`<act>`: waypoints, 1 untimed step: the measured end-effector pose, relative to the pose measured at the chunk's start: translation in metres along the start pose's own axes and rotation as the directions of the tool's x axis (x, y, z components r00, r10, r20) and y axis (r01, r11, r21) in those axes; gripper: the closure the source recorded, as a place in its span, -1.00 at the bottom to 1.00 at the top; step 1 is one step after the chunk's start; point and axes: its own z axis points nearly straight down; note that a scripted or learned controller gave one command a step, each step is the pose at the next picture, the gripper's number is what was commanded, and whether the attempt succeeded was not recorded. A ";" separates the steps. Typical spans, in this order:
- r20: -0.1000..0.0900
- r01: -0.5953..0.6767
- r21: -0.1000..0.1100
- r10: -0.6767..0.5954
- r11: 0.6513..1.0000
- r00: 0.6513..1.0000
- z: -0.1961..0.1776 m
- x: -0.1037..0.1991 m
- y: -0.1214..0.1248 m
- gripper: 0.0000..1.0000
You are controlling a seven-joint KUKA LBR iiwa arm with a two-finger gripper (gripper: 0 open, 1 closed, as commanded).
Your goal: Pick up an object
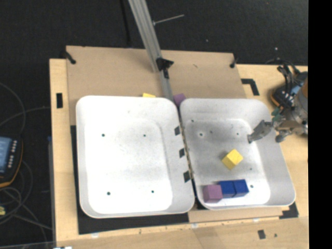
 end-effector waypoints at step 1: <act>0.000 0.000 0.000 0.000 1.000 1.000 0.000 0.000 0.000 -1.00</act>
